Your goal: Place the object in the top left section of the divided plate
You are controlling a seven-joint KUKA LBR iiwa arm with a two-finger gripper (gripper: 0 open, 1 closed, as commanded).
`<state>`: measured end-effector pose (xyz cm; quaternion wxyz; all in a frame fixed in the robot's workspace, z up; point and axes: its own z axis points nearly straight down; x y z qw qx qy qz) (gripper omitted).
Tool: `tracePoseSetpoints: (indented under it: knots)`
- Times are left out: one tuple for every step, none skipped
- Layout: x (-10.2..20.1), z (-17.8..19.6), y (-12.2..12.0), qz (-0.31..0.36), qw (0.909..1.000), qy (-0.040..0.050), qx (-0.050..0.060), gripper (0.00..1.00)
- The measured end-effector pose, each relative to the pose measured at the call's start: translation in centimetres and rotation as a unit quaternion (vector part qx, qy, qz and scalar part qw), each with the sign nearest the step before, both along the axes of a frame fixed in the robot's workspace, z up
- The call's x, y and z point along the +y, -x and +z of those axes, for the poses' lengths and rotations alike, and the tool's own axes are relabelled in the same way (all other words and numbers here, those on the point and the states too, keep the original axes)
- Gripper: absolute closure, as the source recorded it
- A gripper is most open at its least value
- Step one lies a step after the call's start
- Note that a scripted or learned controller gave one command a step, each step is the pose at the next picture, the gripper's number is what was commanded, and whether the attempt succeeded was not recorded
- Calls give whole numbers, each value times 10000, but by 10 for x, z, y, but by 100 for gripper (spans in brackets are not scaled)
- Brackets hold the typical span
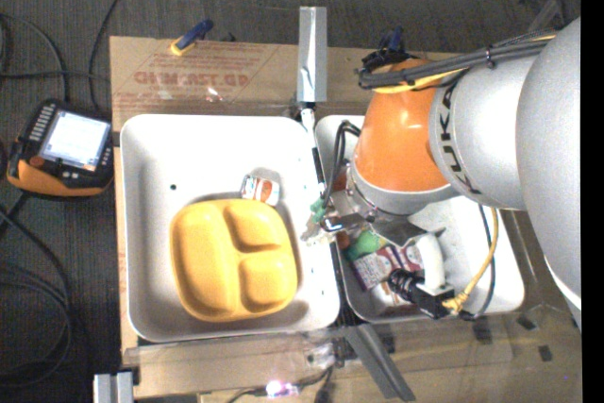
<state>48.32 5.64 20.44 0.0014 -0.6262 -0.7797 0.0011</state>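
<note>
Down on the table (142, 71), which looks like flat brown board with faded red letters, sit two shallow white bins side by side. Both look like smooth hard plastic with rounded corners. In the left bin (151, 156) lies a yellow divided plate (234, 257), glossy and rounded, with three dips: a long one on the left and two smaller ones on the right. All three dips are bare. Just past the plate's upper right edge, touching or almost touching it, lies a small can (260, 189), white and orange with a shiny silver end, tipped on its side on the bin floor. The big arm (491, 127) is smooth grey with a shiny orange band, and it hangs over the right bin (510, 288), hiding much of it. The hand (326, 217) pokes out by the wall between the two bins, and it is small, dark and partly under the arm, so I cannot tell how it is set or if it has anything. Below the arm is a jumble of crinkly packets (377, 264) in green, red and white, hard to tell apart. A yellow cable (477, 283) curls over the right bin. A blue and yellow clamp (192, 36) grips the board's far edge, and a control pad (61, 146) with a lit screen lies on the dark carpet to the left.
</note>
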Motion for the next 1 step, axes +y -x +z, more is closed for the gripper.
tracePoseSetpoints:
  knots:
    - [-69, -22, 0, -41, 10000, 15, 2, 100]
